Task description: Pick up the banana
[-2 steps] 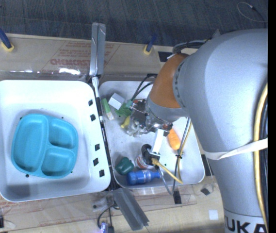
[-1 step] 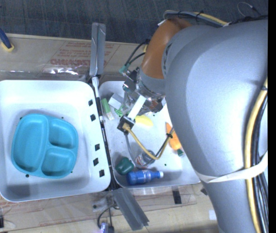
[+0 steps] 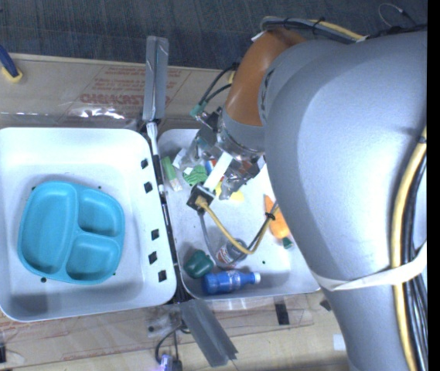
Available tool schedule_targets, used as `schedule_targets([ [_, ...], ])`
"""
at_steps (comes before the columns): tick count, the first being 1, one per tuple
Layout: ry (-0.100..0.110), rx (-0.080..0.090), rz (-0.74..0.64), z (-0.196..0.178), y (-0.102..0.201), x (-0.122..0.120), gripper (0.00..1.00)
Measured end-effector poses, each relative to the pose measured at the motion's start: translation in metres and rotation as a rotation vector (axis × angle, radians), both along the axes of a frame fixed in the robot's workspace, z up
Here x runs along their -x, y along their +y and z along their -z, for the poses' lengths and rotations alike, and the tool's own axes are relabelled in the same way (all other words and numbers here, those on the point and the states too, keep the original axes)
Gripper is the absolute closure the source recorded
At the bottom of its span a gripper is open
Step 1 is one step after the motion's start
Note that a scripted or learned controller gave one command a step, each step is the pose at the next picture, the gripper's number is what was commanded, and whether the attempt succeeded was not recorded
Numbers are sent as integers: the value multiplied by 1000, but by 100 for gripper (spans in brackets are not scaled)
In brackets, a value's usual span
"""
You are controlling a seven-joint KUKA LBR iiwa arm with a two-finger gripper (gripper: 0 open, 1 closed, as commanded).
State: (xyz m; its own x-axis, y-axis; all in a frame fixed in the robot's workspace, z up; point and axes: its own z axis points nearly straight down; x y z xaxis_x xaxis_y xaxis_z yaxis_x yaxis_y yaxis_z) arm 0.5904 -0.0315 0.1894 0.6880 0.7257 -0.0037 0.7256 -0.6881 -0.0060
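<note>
My gripper (image 3: pixel 221 173) is low in the right bin (image 3: pixel 239 286), over its far half, and the grey arm hides much of that bin. A small yellow patch (image 3: pixel 238 196) shows just below the gripper; it may be part of the banana, but most of it is hidden. I cannot tell whether it is touching the gripper.
The left bin (image 3: pixel 3 207) holds a blue divided plate (image 3: pixel 70 230). In the right bin lie a blue bottle (image 3: pixel 230 281), a dark green object (image 3: pixel 199 264), an orange carrot-like piece (image 3: pixel 278 221) and green and white items (image 3: pixel 185 168) by the far left wall.
</note>
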Motion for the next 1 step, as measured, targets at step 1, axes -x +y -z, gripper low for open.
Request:
schedule_targets([
  [1,-4,-1,-153,-1,-50,-59,0],
])
